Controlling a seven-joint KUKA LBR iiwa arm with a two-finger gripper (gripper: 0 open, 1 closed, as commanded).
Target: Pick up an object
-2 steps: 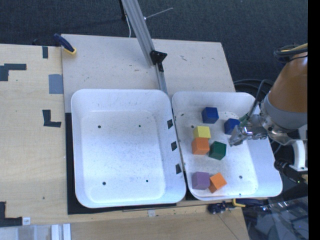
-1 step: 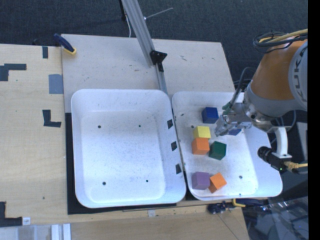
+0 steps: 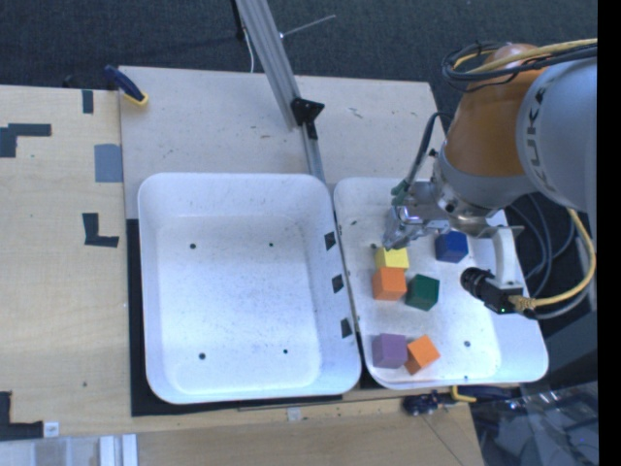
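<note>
Above the yellow block (image 3: 395, 257), right bin (image 3: 514, 357), the hand (image 3: 396, 231), opening unclear

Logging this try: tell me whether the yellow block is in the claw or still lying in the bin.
Lying in the right bin. The yellow block rests on the floor beside the orange block, with the claw just above it.

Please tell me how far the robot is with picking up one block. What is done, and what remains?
Done: the arm has reached into the right bin, and the gripper is just above the yellow block. In hand: nothing visibly; the yellow block lies on the bin floor beside the orange block. Left: closing on a block and lifting it. The left bin plays no part yet.
</note>
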